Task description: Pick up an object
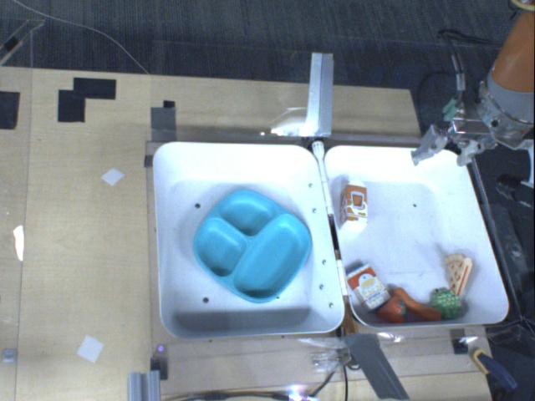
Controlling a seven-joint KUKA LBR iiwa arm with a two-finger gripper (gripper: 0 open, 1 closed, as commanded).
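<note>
Two white bins (180,165) side by side on a wooden bench (75,224). Metal bracket (321,98) at 12 o'clock above their seam. Black patches (84,97) at 10 o'clock. Dark carpet (251,15) beyond.

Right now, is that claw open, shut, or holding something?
Gripper: open, holding nothing, above the right bin's far edge.
</note>
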